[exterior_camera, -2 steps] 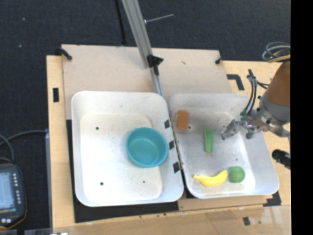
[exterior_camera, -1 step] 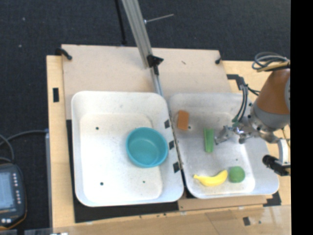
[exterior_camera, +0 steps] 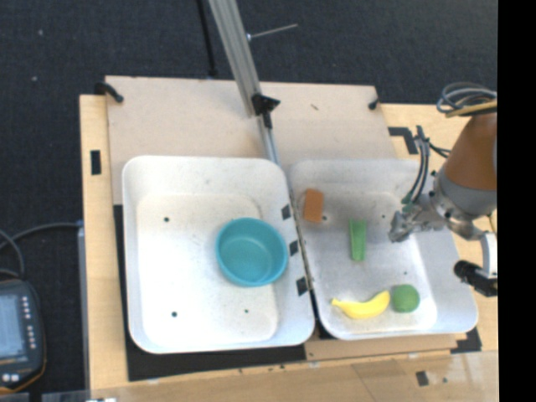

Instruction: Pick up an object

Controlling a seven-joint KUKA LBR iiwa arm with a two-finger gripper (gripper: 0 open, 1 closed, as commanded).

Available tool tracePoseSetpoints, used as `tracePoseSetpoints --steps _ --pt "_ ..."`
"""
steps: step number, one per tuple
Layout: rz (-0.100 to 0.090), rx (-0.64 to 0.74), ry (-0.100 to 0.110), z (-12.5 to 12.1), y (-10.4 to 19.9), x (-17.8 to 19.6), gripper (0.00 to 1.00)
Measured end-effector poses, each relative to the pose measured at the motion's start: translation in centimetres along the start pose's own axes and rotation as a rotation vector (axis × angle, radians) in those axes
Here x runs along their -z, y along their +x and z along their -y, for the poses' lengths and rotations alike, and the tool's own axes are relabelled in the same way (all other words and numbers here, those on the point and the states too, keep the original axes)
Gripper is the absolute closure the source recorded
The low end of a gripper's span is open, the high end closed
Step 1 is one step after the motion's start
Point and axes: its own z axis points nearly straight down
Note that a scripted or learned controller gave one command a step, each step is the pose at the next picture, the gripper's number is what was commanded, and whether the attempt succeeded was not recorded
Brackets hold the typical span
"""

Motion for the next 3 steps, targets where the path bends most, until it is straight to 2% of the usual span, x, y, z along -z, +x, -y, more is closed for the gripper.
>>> tracePoseSetpoints --steps 3 --pt "0.001 0.004 -0.003 0.4 -0.9 14.8 1.0"
